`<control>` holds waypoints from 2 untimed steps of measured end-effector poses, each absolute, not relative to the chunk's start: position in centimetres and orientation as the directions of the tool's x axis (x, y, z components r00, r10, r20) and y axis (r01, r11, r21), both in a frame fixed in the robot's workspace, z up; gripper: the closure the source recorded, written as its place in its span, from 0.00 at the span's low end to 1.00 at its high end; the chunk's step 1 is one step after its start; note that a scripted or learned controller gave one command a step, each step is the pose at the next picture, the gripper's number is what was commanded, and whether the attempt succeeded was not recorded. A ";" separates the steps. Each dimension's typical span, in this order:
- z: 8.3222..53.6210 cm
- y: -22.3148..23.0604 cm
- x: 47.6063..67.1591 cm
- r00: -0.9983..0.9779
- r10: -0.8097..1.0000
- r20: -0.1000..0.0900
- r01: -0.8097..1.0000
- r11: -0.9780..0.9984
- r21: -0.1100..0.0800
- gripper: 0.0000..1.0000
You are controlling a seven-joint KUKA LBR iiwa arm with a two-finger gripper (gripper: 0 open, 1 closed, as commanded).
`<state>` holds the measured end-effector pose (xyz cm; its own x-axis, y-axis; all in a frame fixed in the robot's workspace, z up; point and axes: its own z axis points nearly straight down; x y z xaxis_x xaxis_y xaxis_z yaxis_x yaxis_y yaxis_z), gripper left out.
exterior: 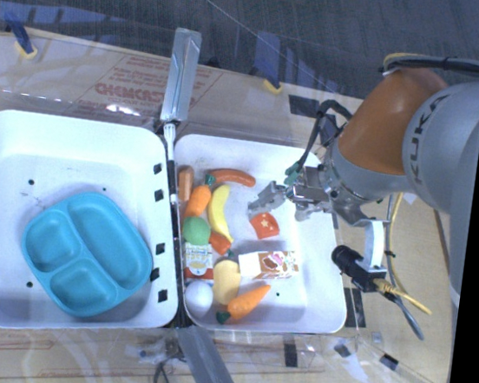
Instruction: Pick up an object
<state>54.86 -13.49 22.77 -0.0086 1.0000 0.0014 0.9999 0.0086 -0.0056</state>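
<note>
My gripper [283, 204] hangs over the upper middle of the right bin [316, 306], its fingers spread open with nothing between them. Just below it a small red toy piece [265, 225] lies on the bin floor, apart from the fingertips. Toy food is piled along the bin's left side: a red sausage [233, 177], a banana [218, 211], an orange piece [199, 200], a green round fruit [197, 231], a yellow pear-like piece [225, 281], a white egg [199, 296] and a carrot [248, 301]. A small printed carton [269, 264] lies in the middle.
The left bin [19, 140] holds a blue divided plate [87, 251]. A grey metal divider post [180, 78] rises between the bins at the back. The arm's orange band [389, 118] looms over the right bin's far right corner.
</note>
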 end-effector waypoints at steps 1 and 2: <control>26.4 -14.5 52.7 -0.169 0.986 -0.001 0.986 0.169 0.000 0.00; 19.1 -17.0 59.3 -0.311 0.950 0.002 0.950 0.311 -0.005 0.00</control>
<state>59.29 -17.02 19.11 -0.3111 0.9504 0.0023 0.9504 0.3111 -0.0053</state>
